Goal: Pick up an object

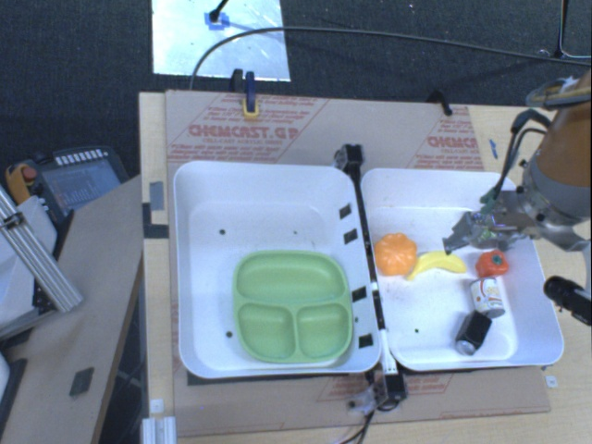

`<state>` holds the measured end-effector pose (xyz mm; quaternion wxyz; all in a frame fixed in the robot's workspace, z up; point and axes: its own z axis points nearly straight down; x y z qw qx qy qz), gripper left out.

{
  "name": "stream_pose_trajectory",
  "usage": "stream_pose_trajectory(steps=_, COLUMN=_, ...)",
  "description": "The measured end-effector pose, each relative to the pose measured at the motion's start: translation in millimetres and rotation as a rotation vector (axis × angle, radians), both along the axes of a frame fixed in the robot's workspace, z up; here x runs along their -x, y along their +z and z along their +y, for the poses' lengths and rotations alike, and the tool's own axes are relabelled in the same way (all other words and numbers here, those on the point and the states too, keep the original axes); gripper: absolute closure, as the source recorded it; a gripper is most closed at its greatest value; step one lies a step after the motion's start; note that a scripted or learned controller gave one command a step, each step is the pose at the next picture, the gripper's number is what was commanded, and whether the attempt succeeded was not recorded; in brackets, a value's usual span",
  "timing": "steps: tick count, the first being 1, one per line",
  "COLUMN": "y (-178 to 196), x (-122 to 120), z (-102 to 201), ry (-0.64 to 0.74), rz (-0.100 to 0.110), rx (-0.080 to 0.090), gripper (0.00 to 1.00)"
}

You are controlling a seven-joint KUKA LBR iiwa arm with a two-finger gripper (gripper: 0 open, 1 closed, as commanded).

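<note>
One banana (438, 265) just below gripper (460, 240), orange (396, 253) beside

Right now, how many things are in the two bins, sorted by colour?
Green: 1, divided plate, left bin
Orange: 1, round fruit, right bin
Yellow: 1, banana
Red: 1, tomato
White: 1, small can
Black: 1, cylinder
Total: 6

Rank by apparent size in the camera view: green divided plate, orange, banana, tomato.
1. green divided plate, by far the largest
2. orange and banana, too alike to rank; the banana is longer but thinner
3. tomato, smallest
</note>
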<state>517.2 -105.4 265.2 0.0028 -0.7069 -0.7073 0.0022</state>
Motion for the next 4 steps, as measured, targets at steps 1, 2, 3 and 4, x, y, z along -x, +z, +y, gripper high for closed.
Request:
stream_pose_trajectory(steps=1, y=4.2, x=-1.8, z=0.2, ry=0.002, rz=-0.009, rx=0.001, gripper=0.00)
stream_pose_trajectory(steps=2, y=-38.5, x=-5.0, z=4.3, ry=0.001, rz=-0.005, rx=0.000, gripper=0.00)
stream_pose_trajectory(steps=3, y=-84.8, x=0.5, z=-2.3, ry=0.000, rz=-0.004, rx=0.000, gripper=0.00)
stream_pose_trajectory(steps=4, y=-144.6, x=-1.4, z=-8.8, ry=0.000, rz=-0.003, rx=0.000, gripper=0.00)
